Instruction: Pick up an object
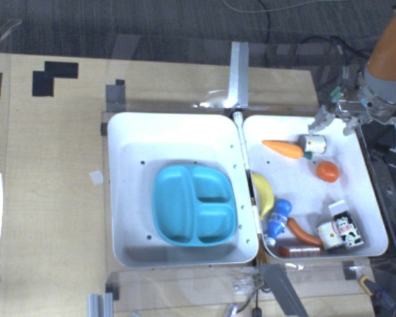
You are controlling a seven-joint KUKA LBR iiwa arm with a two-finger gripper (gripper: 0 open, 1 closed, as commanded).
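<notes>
1. Brown sausage (303,233) w/ dark stick (294,250), front of right bin (376,210): farthest from fingers, well apart.
2. B/w carton (340,228), blue bottle (277,218), yellow banana (264,193): nearer camera than fingers, apart from them.
3. Blue divided tray (195,203), left bin (129,177): well off to fingers' side, across divider.
4. Orange ball (327,171): near fingers, loose.
5. Carrot (284,149), green end touching white cup (314,144): just below fingers; likeliest pick.
6. Gripper (336,119), far rim: fingers spread, nothing between. Step: approach, pre-grasp. Next, judged: descend, centre over one item, close.
</notes>
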